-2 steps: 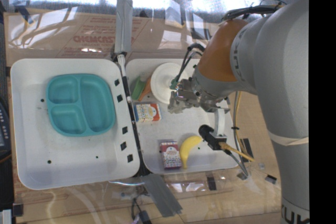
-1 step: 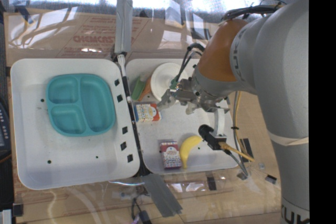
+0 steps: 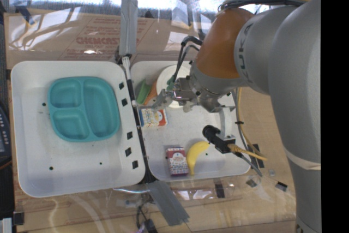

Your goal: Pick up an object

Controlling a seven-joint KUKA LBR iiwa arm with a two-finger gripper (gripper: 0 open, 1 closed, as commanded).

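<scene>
My gripper (image 3: 170, 96) hangs over the upper left part of the right bin (image 3: 229, 171), its metal fingers pointing left toward the bin's left wall. Just below it lies a small white carton (image 3: 153, 117) with a colourful print. A green and orange item (image 3: 144, 92) rests against the left wall beside the gripper. A white round plate (image 3: 167, 80) sits behind the gripper, partly hidden by it. Near the bin's front lie a yellow banana (image 3: 196, 155) and a small red and white box (image 3: 176, 161).
The left bin (image 3: 27, 133) holds a teal divided tray (image 3: 83, 108). A grey divider bar (image 3: 128, 30) runs between the bins at the back. Cardboard lies behind both bins. The arm's bulk covers the right bin's right side.
</scene>
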